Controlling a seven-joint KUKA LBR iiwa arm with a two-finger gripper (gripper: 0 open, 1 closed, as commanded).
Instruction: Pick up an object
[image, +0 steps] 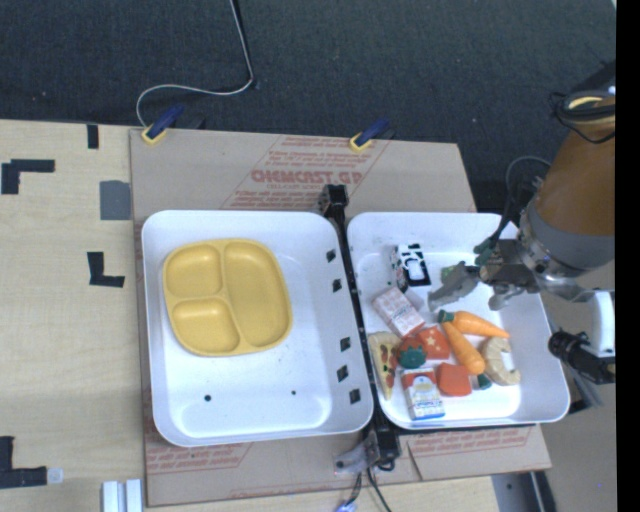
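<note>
Scanning left to right: 2 white bins side by side on the bench, arm coming in from the right.
Left bin (160, 300): holds a yellow divided plate (227, 297) with 3 compartments, lying flat, nothing on it.
Right bin (540, 400): a jumble of toy food and small packs, all candidates for the pick.
Nearest candidates: a black-and-white pack (410, 266), a pink wrapper (398, 310), 2 carrots (468, 336) just right of centre.
Gripper (468, 283): over the right bin's upper middle, jaws parted a little, nothing between them.
Step in hand: the approach, by my reading; nothing grasped yet.
Next move: settle on 1 item, come down over it squarely, then close, as the clutter leaves little room for the fingers.
</note>
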